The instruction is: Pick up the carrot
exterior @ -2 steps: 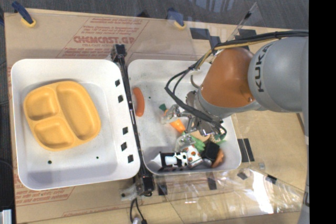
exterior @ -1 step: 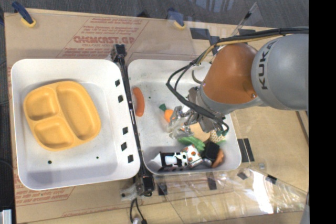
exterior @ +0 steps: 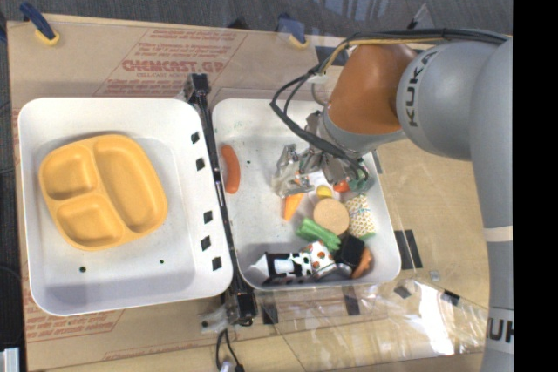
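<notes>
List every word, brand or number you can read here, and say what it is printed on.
"CHEMCAST GP" in red on the brown paper sheet under the bins; the smaller red lines around it are too blurred to read.
"KU", the start of a brand name, on the grey arm.
"KU" again on the arm's lower part.

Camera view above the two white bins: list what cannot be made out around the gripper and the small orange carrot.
- Gripper: finger state unreadable in the camera view; the metal parts blur together under the grey arm.
- Small orange carrot: whether the gripper touches it is too small to judge.
- Toy pile in the right white bin: overlapping items hide each other.
</notes>
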Available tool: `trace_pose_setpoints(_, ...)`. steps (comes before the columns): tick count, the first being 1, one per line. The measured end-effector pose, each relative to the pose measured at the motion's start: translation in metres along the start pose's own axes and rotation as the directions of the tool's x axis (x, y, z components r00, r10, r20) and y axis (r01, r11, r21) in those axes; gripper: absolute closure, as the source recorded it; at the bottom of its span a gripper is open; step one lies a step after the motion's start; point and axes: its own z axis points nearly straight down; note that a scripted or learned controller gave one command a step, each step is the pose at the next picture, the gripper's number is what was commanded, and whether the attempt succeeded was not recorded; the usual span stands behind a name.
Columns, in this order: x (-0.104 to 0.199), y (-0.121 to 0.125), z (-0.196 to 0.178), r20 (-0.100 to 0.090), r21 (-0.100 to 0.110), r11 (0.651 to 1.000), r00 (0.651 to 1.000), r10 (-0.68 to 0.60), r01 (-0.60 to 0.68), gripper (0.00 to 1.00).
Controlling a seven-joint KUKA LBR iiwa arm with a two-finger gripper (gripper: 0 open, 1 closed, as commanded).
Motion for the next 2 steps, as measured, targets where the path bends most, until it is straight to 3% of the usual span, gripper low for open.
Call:
trace_pose_setpoints(1,0.027,0.021,-0.042,-0.002,0.000,0.898,0.898,0.440,-0.440,1.00)
trace_pose_setpoints(2,0.018,0.103,-0.103,0.004,-0.003,0.874,0.874,0.487,-0.487,1.00)
